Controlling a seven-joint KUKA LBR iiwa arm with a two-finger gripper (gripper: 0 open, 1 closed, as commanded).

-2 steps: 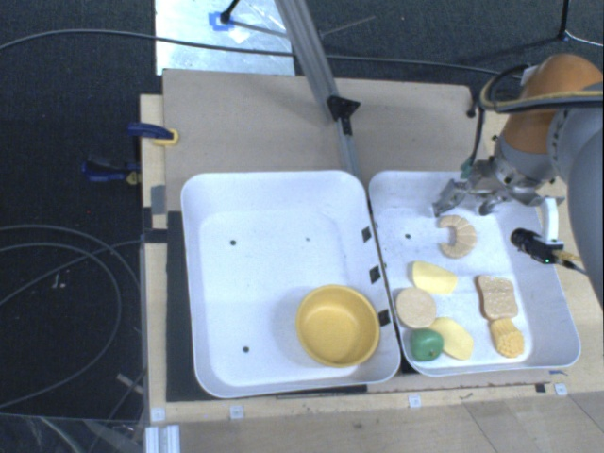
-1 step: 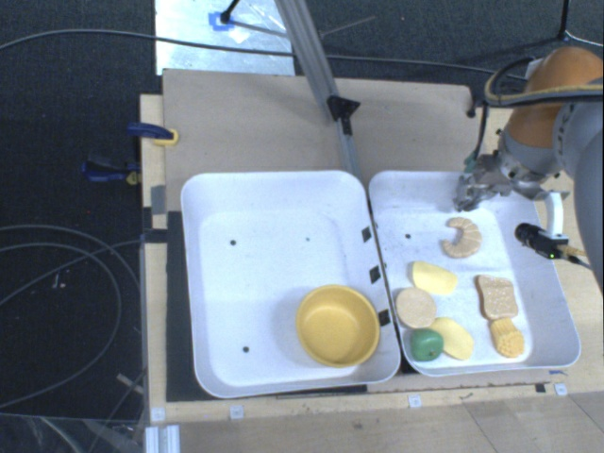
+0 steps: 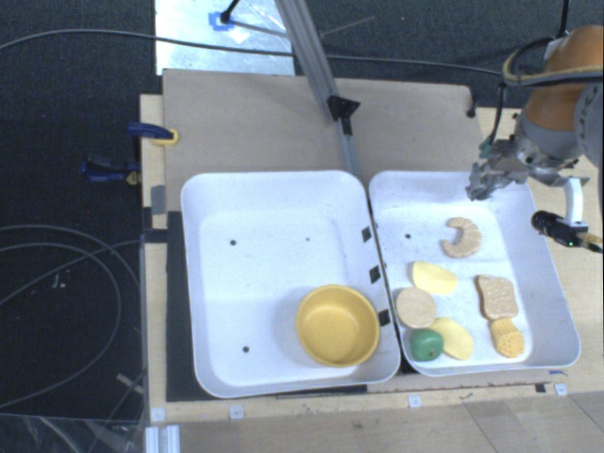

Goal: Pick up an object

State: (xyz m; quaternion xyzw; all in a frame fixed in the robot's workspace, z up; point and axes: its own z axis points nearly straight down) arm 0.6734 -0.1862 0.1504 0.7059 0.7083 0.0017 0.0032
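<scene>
The right bin (image 3: pixel 552 281) holds several food pieces: a tan croissant (image 3: pixel 461 237), a pale yellow wedge (image 3: pixel 433 277), a round cracker (image 3: pixel 415 307), a slice of toast (image 3: pixel 496 296), a green piece (image 3: pixel 427 344), a yellow piece (image 3: pixel 456 338) and a small orange waffle piece (image 3: pixel 508 338). My gripper (image 3: pixel 479 188) hangs over the bin's far edge, up and right of the croissant, with nothing seen in it.
A yellow bowl (image 3: pixel 337 324) sits in the near right part of the left bin (image 3: pixel 264 201). A slanted metal pole (image 3: pixel 311 50) crosses the bench behind the bins. Clamps (image 3: pixel 151 135) grip the bench's left edge; cables lie on the floor.
</scene>
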